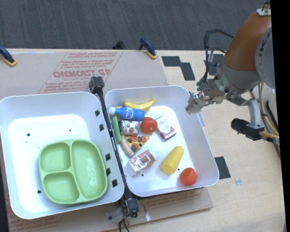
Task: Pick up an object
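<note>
Grey metal, the gripper (195,104) hangs over the right bin's (204,148) right rim with nothing in it; whether it is spread or pressed together I cannot tell. Inside that bin lie a banana (140,105), bottle (125,113), two tomatoes (148,124), a small carton (166,127), pizza slice (133,143), milk carton (140,162) and yellow bottle (172,159). A green tray (72,171) sits in the left bin (16,117).

The light was even and fairly bright, coming from above. The white bins (18,146) looked a little washed out, with soft grey shadows along their inner walls. The tray (72,171) threw only a faint shadow. The arm (246,46) was slightly blurred. The picture was a bit grainy, and the small print on the cardboard (77,70) was hard to read.
</note>
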### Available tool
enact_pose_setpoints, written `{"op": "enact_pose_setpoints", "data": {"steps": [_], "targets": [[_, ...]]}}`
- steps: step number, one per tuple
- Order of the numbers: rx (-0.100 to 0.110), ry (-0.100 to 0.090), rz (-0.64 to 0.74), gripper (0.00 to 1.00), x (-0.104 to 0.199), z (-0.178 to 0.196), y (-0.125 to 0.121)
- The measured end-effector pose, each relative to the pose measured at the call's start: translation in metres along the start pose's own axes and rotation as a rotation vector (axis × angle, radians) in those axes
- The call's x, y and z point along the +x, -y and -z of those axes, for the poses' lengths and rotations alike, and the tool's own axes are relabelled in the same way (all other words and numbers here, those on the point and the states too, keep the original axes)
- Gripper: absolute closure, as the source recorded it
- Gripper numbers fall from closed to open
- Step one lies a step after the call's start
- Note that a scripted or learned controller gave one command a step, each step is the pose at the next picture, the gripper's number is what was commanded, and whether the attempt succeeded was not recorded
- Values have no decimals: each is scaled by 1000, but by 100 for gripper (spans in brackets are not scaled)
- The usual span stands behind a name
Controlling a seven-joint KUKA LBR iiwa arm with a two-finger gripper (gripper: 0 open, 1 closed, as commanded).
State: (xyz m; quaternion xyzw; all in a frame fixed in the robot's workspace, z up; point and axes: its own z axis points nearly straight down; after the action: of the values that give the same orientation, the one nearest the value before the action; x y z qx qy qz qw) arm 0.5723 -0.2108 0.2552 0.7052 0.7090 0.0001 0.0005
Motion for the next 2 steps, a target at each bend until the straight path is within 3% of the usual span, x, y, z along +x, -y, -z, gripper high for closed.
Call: {"op": "enact_pose_setpoints", "data": {"steps": [1, 2], "targets": [[4, -2, 2, 100, 56, -63, -55], [5, -2, 2, 100, 111, -53, -50]]}}
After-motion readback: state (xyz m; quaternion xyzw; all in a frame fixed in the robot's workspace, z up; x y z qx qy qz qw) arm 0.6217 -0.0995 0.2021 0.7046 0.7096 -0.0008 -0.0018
